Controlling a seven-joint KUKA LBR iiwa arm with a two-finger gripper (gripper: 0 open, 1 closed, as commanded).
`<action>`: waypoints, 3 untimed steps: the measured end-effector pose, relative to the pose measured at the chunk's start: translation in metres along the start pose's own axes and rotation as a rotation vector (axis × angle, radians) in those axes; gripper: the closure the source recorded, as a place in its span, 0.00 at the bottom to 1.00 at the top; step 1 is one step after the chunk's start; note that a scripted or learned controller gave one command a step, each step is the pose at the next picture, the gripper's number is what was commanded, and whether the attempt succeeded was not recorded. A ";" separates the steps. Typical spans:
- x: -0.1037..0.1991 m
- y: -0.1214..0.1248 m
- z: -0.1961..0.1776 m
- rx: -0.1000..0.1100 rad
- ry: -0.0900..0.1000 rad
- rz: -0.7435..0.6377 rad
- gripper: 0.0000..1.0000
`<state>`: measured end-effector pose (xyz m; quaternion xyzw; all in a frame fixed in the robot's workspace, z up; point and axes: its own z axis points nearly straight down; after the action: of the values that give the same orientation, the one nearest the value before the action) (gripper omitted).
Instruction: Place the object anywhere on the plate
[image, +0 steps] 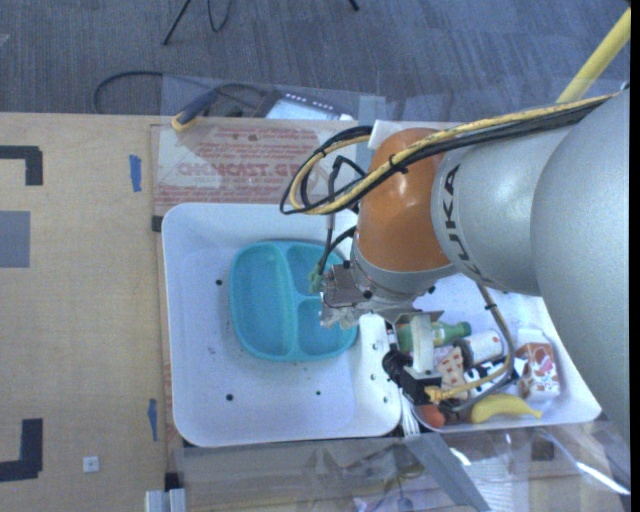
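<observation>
Fingers on the gripper (335, 303) cannot be judged; their state is hidden. They hang over the blue plate (270, 300). Right of them lie a banana (503, 408) and a bottle (448, 331).

Fixed overhead camera; slanted, seemingly close over bins (190, 330).

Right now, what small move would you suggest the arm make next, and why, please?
Probably lower straight down a little. The claw sits above the right edge of the blue plate in the left bin, so anything it carries should land on the plate; its load is hidden.
</observation>
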<state>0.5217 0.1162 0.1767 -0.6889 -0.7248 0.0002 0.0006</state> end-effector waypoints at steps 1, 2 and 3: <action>0.003 0.029 0.034 -0.001 0.000 -0.084 1.00; -0.013 0.020 -0.051 -0.002 -0.001 -0.060 1.00; -0.012 0.032 -0.091 -0.002 -0.001 0.127 1.00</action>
<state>0.5545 0.1060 0.2674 -0.7335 -0.6797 -0.0001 -0.0005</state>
